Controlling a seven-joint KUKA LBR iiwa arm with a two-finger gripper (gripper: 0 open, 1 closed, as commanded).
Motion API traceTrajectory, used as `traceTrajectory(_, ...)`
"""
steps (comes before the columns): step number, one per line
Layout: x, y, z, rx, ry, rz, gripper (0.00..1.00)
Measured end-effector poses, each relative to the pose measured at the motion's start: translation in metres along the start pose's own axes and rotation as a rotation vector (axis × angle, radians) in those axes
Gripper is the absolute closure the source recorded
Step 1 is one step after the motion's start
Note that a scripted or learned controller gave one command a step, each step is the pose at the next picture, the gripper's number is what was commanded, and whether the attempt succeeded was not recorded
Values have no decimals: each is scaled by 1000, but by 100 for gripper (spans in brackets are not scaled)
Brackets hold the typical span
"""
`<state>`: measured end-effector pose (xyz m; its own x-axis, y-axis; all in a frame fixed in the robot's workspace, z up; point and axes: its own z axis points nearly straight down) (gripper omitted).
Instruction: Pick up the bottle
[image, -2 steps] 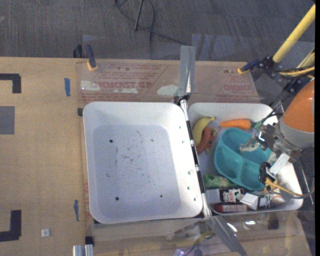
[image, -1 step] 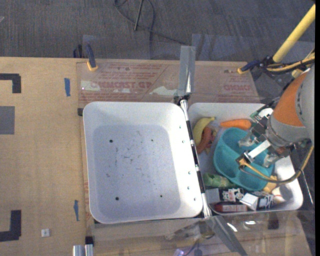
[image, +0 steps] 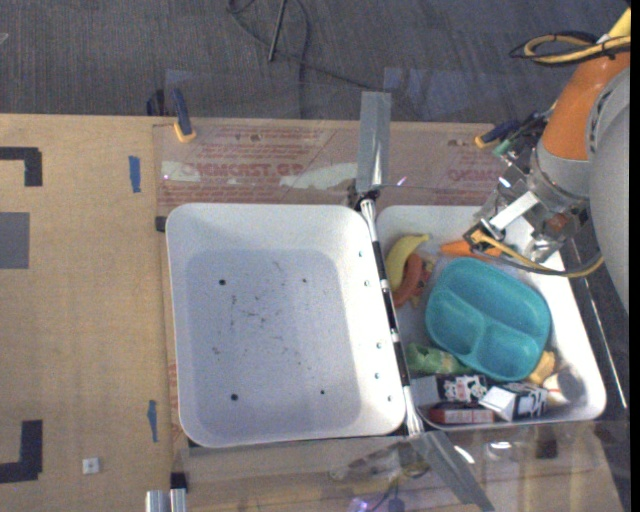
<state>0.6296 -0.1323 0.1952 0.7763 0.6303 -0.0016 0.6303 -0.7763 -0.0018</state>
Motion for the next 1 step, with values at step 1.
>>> traceTrajectory(1, -27, -77, 56, 4, -2, 229, 0)
